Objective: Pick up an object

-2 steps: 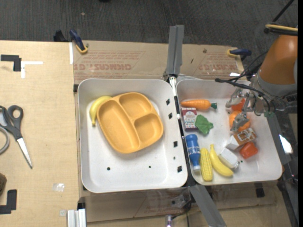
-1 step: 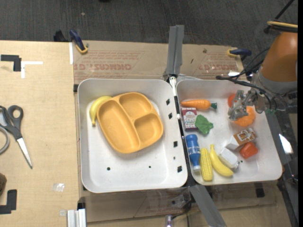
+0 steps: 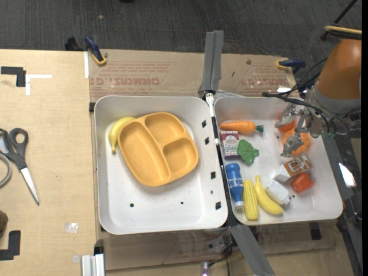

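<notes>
- From my seat I see the pincer [image 3: 294,135] low over the right bin [image 3: 329,207], near its far right corner; whether it is open or closed I cannot tell.
- An orange piece [image 3: 301,145] sits right at the pincer's tip, touching or just under it; I cannot say that it is gripped.
- Just nearer than the pincer lie a small printed packet [image 3: 297,165] and a red piece [image 3: 302,182].
- Left of the pincer, a carrot [image 3: 238,127] lies by the bin's far wall, with a red box [image 3: 229,143] and a green scrap [image 3: 248,152] below it.
- At the bin's near side: a blue bottle [image 3: 233,181], a corn cob [image 3: 250,199], a banana [image 3: 266,197].
- The left bin [image 3: 155,214] holds a yellow divided plate [image 3: 157,147] and a second banana [image 3: 118,130].
- Scissors [image 3: 20,161] lie on the surface [image 3: 46,211], far left.
</notes>
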Motion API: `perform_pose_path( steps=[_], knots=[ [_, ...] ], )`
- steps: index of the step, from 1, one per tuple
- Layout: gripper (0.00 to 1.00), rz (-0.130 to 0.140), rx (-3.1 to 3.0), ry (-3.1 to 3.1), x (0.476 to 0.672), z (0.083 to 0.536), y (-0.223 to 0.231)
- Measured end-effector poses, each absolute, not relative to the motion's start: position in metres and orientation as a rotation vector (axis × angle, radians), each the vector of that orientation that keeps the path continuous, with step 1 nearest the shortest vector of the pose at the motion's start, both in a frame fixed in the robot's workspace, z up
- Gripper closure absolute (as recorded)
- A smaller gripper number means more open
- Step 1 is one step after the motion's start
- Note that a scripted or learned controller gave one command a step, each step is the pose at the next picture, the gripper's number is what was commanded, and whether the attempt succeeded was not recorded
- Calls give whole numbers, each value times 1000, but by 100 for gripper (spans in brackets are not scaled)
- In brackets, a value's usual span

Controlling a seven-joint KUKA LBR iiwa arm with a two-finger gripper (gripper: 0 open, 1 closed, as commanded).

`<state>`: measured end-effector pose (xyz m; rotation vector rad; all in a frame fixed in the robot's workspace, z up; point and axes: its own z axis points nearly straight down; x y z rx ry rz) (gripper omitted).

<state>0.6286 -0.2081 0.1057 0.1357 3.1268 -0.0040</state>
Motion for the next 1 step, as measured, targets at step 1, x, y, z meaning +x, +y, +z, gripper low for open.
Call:
perform_pose_path(
  steps=[1],
  knots=[
    [100, -7, 133, 3121, 630, 117, -208]
  ],
)
